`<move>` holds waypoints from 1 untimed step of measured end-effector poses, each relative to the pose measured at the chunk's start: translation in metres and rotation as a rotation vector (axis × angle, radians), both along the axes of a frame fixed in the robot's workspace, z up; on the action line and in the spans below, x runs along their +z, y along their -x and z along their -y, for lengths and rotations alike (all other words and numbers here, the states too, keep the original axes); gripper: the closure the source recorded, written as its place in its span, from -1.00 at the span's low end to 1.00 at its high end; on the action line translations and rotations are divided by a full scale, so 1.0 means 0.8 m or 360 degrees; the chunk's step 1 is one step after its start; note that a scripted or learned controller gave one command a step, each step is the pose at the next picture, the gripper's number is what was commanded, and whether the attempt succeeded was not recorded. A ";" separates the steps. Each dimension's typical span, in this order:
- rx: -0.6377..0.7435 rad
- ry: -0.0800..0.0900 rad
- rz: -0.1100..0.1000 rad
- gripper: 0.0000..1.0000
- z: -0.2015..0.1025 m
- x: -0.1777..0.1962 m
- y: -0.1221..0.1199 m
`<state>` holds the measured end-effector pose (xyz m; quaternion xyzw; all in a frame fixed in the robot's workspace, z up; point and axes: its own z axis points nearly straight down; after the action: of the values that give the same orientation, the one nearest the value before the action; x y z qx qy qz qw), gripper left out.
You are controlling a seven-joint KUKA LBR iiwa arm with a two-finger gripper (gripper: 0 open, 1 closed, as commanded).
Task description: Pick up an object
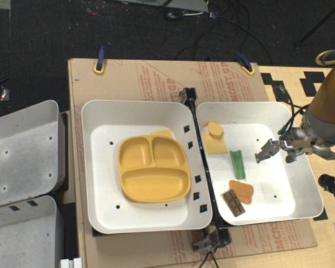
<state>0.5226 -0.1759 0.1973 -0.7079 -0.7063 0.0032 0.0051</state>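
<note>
Now the gripper (274,151) hovers with fingers spread, holding nothing, over the right bin (301,197); best to centre above the green stick (237,164); descend straight; close across its narrow width.

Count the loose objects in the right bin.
4: yellow block at the back left, green bar mid-bin, orange piece and brown bar in front. None seem hidden.

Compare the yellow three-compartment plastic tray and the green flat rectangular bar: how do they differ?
The yellow three-compartment plastic tray lies in the left white bin; the green flat rectangular bar lies in the right white bin. The tray is far larger, taking up much of its bin's floor, while the bar is a slim strip. The tray is rounded and divided; the bar is plain and straight-edged. Both lie flat, untouched by the gripper.
</note>
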 end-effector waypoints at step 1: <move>0.0004 0.0004 0.0017 -1.00 0.000 0.007 -0.004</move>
<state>0.5255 -0.1758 0.2028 -0.7069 -0.7073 0.0002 0.0003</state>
